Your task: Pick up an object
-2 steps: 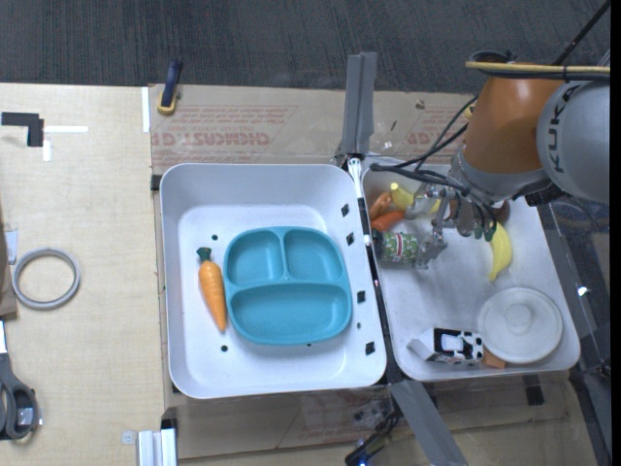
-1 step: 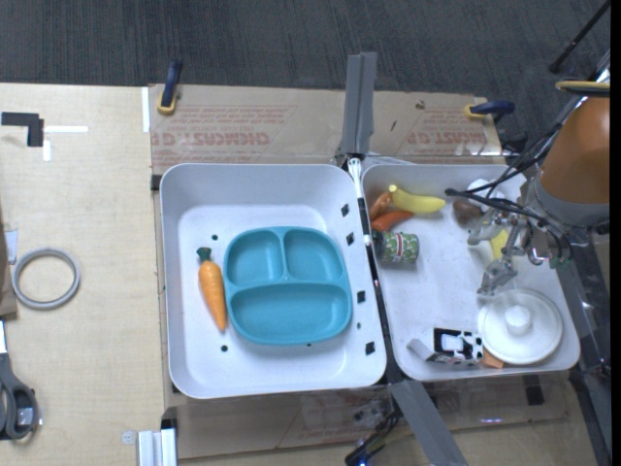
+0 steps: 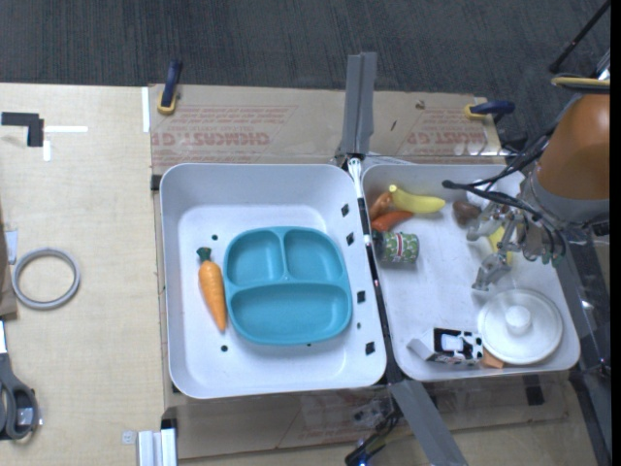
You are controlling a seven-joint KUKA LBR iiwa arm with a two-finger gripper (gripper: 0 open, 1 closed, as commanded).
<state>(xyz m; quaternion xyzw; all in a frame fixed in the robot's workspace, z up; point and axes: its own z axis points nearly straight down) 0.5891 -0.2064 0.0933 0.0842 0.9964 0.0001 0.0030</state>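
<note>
1. Flat brown cardboard sheet across the upper middle of the frame, under the far edges of both bins.
2. Shallow white left bin at centre frame, touching the shallow white right bin along a shared middle edge.
3. Grey arm with orange band reaching in at the right edge, above the right bin's upper right corner.
4. Teal three-compartment plastic plate lying flat in the middle of the left bin.
5. Round white knobbed lid in the lower right corner of the right bin.
6. Grey tape ring on the pale bench at far left, well apart from the bins.
7. Gripper hanging over the right half of the right bin, just up and left of the lid; cannot tell whether the claw is apart or together, and nothing seen held in it.
8. Orange toy carrot with green top just left of the plate, lengthwise along it.
9. Yellow toy banana near the right bin's upper left corner.
10. Black-and-white patterned block at the right bin's lower edge, left of the lid.
11. Small green can on its side below the banana.
</note>
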